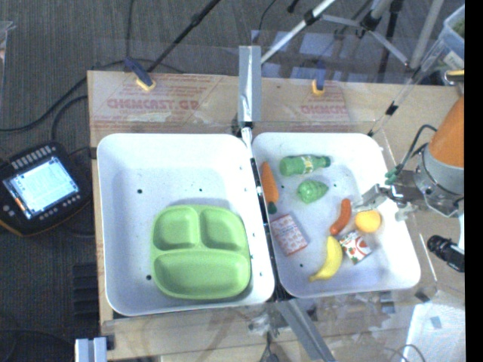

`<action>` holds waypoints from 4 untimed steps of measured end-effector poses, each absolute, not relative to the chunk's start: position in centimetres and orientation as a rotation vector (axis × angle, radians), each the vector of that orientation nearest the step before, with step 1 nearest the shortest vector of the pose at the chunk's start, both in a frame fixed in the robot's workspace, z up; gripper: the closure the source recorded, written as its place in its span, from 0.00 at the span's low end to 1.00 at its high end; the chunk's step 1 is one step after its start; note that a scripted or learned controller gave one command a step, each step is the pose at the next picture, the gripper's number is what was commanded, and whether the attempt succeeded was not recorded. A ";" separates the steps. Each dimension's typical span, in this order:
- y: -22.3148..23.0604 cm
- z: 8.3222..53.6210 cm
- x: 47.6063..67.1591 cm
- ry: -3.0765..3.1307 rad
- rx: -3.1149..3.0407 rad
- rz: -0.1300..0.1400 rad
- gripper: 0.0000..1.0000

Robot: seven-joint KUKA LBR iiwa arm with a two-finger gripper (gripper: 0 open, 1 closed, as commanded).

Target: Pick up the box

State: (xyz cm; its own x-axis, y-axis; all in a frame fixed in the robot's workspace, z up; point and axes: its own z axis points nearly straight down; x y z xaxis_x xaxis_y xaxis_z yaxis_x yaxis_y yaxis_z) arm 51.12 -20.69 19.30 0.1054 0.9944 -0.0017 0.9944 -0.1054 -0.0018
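Observation:
A flat pink box (288, 234) with printed squares lies on the floor of the right bin (392, 274), near its left wall. My gripper (379, 195) hangs over that bin's right side, just above a yellow lemon (367, 222) and well to the right of the box. A small red and white carton (355, 248) sits below the lemon, beside a banana (327, 261).
The right bin also holds a green bottle (304, 164), a green pepper (312, 191), a carrot (269, 186) along the left wall and a red sausage (342, 216). A green divided plate (201, 253) lies in the left bin (121, 202).

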 end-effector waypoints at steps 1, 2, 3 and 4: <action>-16.9 9.0 48.7 -2.129 -2.323 -0.010 0.00; -12.3 9.0 55.7 -2.225 -2.235 -0.011 0.00; -16.7 13.2 54.3 -1.984 -2.434 0.004 0.00; -13.9 8.9 58.8 -2.097 -2.350 -0.002 0.00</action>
